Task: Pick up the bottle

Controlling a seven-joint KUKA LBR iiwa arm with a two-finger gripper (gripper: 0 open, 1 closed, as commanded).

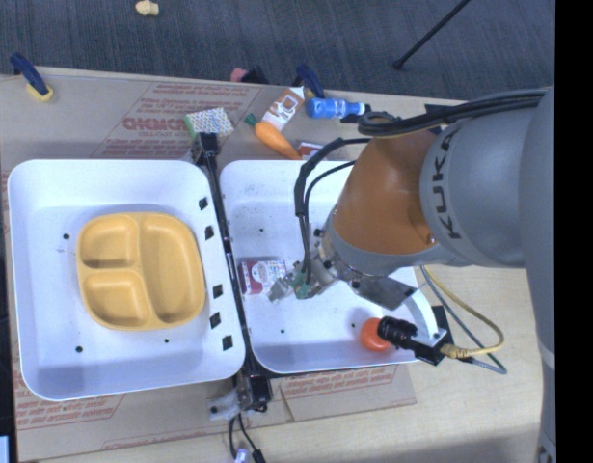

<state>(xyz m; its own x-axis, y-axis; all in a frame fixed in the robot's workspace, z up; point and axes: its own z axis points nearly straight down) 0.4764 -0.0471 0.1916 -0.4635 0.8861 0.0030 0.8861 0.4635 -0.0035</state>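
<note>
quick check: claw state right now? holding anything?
Claw: cannot be told. It is low in the right bin, beside a small red-and-white packet.

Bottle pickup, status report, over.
Hand low in right bin, at a small red-labelled packet. Bottle outside the bins, on cardboard behind. Not picked up.

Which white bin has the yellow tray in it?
The left shallow white bin holds the yellow three-compartment plastic tray. The right shallow white bin instead has the grey arm's tool reaching into it.
</note>
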